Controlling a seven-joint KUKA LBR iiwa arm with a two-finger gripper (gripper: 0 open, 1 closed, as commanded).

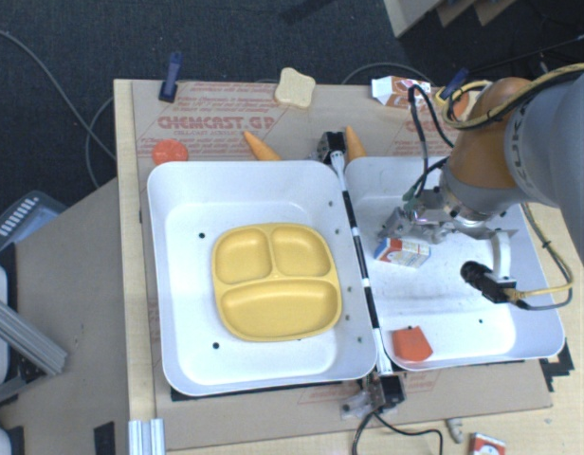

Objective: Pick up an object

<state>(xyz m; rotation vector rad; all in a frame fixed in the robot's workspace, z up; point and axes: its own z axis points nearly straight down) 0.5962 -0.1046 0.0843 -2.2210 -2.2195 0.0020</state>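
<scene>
faintly, red "chemcast" lettering marks the brown board (216, 121) behind both bins.

small white carton with red and blue print (402, 251) is lying tipped on its side in the right bin (529, 335), near the divider.

Yellow plate (273, 281) in white bin (178, 207); orange block (411, 343); red-white-blue carton (403, 251).

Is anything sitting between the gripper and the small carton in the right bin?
Nothing visible does. The gripper hangs just above the carton in the right bin, with no object between them. The orange block lies apart, near the bin's front edge.
</scene>
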